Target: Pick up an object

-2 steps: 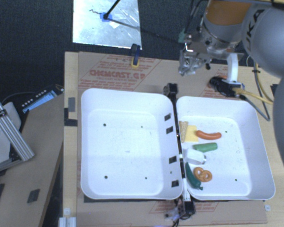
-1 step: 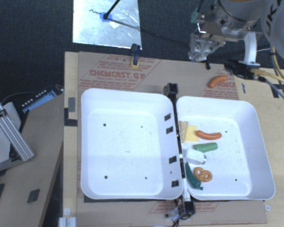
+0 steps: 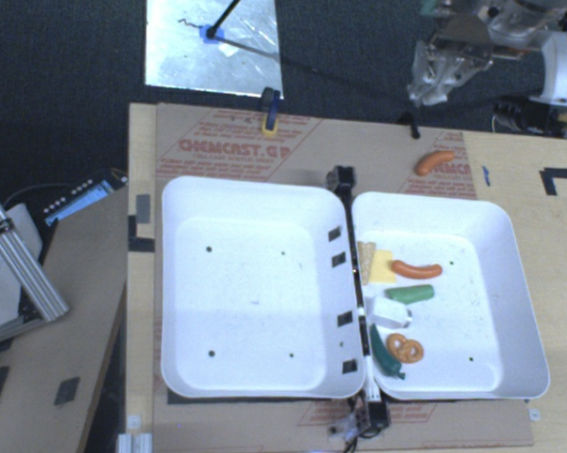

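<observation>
Camera view: tool [image 3: 430, 86] hangs high at upper right, beyond the far edge of the surface [image 3: 510, 184], well apart from both bins; whether it is released or clenched cannot be told, and nothing is visible in it. Right bin [image 3: 508, 240] holds, near its left wall, a yellow slice [image 3: 379, 265], an orange sausage [image 3: 418, 269], a green piece [image 3: 410, 294], a white block [image 3: 389, 314] and a pretzel [image 3: 405, 348]. Another sausage [image 3: 434, 162] lies outside on the surface. Judgement: pick not begun; approach, grasp and lift all remain.

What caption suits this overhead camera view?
Gripper above the bench; toy foods clustered in the right bin, one sausage outside.
</observation>
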`<state>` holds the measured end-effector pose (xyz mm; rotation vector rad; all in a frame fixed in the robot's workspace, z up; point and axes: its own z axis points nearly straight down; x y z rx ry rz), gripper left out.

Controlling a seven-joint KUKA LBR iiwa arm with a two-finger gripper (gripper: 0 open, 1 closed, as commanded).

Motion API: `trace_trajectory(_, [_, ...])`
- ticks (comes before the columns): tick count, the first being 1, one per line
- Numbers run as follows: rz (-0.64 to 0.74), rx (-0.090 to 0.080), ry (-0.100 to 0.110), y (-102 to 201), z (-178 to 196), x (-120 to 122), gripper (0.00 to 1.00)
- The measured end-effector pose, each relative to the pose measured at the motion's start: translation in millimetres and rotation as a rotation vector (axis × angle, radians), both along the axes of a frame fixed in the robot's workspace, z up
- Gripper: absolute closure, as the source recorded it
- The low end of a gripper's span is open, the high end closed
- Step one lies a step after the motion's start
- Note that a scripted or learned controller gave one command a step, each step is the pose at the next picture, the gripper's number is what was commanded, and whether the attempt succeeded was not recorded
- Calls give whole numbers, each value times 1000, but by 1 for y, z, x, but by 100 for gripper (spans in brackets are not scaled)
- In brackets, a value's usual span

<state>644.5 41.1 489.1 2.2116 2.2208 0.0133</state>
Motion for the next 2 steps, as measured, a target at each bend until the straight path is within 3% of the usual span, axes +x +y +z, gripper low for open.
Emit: trace_trajectory(2, [3,1,8,55,48,-95,100])
